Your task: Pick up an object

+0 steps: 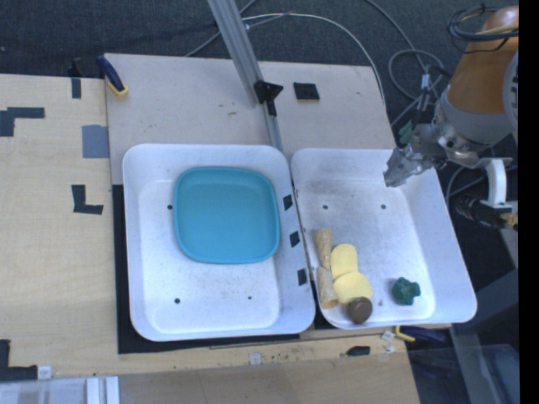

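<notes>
Hovering claw (397, 175) at right bin's far edge; yellow block (344, 261) well apart.

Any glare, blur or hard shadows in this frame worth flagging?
Camera view: even, soft light with faint shadows; mild sheen on the blue plate; the small items in the right bin look soft; the gripper is slightly blurred.

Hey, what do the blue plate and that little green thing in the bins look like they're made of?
The plate looks like moulded plastic: one even turquoise colour, rounded corners, a soft satin sheen with no hard glare. The green thing seems like matte rubber or soft plastic, going by its lumpy outline and dull surface, but it is too small to be sure.
</notes>
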Available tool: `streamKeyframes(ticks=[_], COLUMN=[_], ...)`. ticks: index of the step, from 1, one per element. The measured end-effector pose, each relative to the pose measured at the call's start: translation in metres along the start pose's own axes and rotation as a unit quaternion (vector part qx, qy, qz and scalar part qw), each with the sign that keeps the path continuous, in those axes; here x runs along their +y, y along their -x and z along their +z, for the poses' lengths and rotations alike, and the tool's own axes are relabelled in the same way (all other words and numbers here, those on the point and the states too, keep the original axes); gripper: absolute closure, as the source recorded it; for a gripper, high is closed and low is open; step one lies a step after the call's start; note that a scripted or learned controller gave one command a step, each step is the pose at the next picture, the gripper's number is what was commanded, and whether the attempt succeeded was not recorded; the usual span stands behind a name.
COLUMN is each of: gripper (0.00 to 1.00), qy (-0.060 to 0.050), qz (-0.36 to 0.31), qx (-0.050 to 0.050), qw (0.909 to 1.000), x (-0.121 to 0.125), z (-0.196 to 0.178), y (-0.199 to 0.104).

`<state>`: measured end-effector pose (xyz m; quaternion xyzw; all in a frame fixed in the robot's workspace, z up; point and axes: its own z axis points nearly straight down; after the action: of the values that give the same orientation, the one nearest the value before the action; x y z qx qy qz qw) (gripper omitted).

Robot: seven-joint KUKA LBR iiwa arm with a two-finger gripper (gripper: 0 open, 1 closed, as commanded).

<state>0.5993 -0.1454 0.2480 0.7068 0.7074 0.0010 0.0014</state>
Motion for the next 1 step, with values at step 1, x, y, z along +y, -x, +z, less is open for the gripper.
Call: streamKeyframes(ticks=[1], gripper=[1.00], qy=[-0.001], qz=[-0.002], qx=[0.001], qw=[1.0000], x=[-0.0195], z=[-0.0009], y=[-0.0579])
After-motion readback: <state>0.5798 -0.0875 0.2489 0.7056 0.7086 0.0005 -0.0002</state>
